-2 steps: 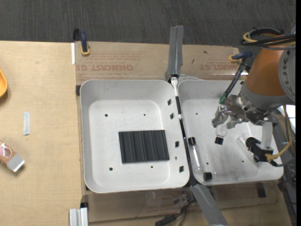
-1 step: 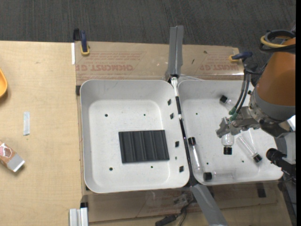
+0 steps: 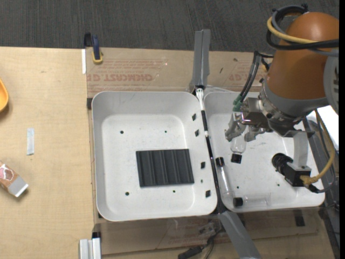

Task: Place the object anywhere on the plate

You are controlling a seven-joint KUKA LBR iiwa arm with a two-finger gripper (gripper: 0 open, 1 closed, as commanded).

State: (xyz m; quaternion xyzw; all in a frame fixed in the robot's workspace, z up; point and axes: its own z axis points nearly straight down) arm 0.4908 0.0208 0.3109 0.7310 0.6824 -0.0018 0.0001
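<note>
jaws first: from this slanted overhead look i cannot tell whether they are spread or closed, nor whether anything sits between them.

nearest the camera, by the front wall of the right bin (image 3: 269, 196), lies a small dark bit (image 3: 237, 201) too small to name. a little further back, in the left bin (image 3: 116, 123), the plate (image 3: 164, 167) lies flat, a dark grey ribbed rectangle with nothing on it. further again, in the right bin close to the divider, sits a small black block (image 3: 236, 157), which i take to be the task's object. it is well apart from the plate, with the divider between them. the gripper (image 3: 237, 142) hangs just above the block, and whether it touches it is not clear. the arm (image 3: 304, 47) rises behind on the right. beyond both bins lies a sheet of cardboard (image 3: 140, 74).

by my reading the step in hand is the pick, and the placing has not begun. the next move calls for a sure hold on the block, a lift high enough to clear the divider, a carry leftward, and a gentle lowering onto the ribbed plate.
</note>
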